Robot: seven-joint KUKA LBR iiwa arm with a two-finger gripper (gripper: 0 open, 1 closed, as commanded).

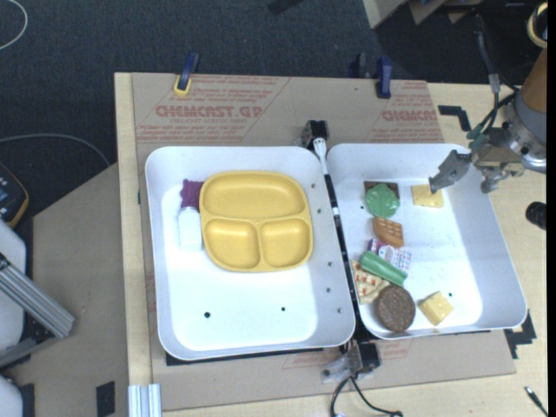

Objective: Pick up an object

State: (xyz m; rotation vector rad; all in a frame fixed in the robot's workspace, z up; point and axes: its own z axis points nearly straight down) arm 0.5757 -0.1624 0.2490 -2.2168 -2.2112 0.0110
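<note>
Gripper (469, 174) above right bin (499, 233) far right corner, grey metal fingers spread apart, nothing between. Just beside left finger: pale yellow cheese wedge (426, 197), flat on bin floor. Second cheese wedge (436, 307) near front. Round brown cookie (395, 307), green lumpy piece (381, 201) nearby. Left bin (174, 320): glossy yellow three-compartment plate (256, 219). Cardboard (261, 102) printed "CHEMCAST GP" in red.

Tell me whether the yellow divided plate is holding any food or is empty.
Empty. The yellow plate in the left bin shows three bare compartments; the food pieces lie in the right bin.
</note>
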